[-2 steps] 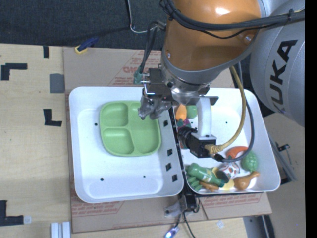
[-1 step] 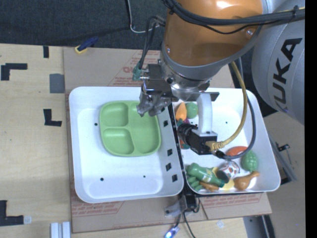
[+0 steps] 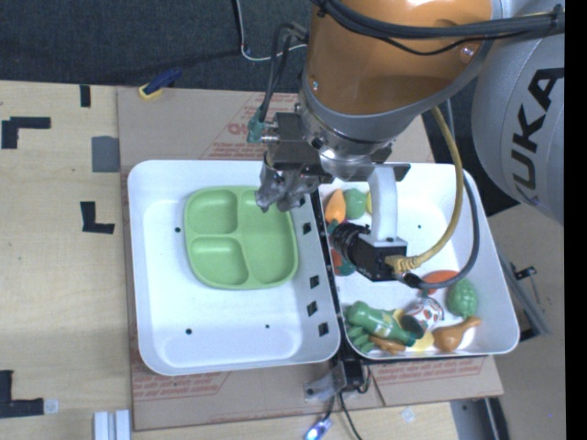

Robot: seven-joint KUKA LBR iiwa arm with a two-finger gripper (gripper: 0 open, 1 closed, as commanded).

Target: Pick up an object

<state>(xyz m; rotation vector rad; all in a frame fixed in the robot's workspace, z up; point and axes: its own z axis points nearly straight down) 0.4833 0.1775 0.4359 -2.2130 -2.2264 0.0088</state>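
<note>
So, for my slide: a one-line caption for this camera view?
KUKA arm's gripper above a green tray in the left bin; toys fill the right bin.

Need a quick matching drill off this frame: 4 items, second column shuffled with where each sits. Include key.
Things:
1. green divided plate
2. gripper
3. pile of toy food
4. blue and yellow object

Places:
A. near end of the right bin
B. on the dark surface beyond the cardboard
C. inside the left bin
D. over the plate's far right corner, by the wall between the bins

Pairs: 1-C, 2-D, 3-A, 4-B
</note>
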